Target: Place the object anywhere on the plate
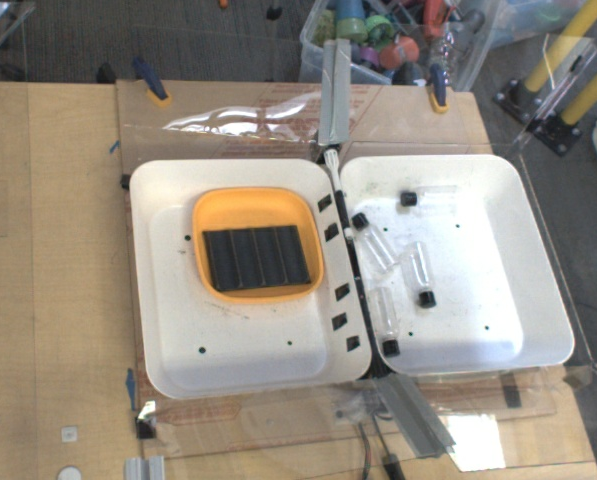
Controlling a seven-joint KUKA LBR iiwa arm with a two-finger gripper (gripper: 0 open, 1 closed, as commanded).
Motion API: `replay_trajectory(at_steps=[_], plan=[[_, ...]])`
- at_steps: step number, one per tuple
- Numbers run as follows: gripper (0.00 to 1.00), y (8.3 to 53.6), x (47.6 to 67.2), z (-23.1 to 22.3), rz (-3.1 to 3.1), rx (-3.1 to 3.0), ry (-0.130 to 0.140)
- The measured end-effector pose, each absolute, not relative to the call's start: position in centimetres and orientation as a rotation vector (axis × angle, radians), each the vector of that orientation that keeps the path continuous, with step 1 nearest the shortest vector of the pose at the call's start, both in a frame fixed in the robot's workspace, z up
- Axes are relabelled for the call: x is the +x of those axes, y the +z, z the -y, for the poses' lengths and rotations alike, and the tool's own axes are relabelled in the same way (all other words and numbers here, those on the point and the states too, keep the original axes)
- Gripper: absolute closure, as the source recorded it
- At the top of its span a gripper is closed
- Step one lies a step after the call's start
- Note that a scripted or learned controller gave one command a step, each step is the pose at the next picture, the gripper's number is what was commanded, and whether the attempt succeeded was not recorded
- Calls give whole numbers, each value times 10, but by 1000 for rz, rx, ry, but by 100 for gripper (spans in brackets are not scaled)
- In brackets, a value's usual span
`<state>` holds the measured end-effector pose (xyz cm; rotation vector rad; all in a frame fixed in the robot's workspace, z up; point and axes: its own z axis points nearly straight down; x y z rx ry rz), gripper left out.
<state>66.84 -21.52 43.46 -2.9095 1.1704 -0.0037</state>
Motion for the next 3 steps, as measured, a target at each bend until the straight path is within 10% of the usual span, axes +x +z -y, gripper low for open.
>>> replay_trajectory(at_steps=[3], plan=[[100, 433, 668, 219, -304, -3120, -1]])
